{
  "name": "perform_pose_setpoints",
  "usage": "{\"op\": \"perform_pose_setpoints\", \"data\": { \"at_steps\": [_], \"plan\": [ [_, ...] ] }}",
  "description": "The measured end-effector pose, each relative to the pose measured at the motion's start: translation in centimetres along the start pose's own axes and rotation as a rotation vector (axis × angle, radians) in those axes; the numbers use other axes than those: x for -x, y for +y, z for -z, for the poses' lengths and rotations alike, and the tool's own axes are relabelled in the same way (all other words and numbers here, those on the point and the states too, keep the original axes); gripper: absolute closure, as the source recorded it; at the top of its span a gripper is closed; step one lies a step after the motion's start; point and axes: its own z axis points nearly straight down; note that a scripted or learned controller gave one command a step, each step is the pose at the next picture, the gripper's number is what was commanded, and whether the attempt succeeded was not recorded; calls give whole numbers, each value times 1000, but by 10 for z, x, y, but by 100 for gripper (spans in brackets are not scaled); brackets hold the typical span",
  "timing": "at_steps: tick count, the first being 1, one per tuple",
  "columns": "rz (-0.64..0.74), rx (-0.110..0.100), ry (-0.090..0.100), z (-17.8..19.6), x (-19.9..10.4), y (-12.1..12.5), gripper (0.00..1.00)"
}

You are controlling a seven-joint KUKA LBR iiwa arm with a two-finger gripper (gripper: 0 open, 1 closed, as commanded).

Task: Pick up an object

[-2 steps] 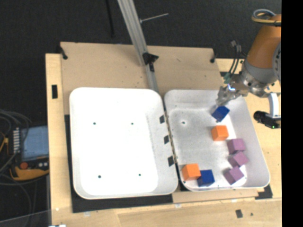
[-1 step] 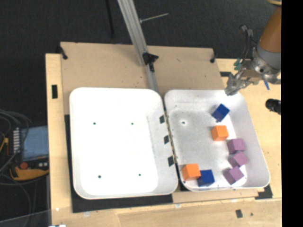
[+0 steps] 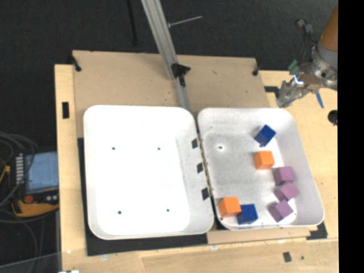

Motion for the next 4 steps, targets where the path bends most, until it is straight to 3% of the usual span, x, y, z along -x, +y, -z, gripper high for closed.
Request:
{"op": "perform_pose_setpoints", "data": {
  "at_steps": [4],
  "plan": [
    [-3, -7, 2, -30, -205, -37, 100]
  ]
}}
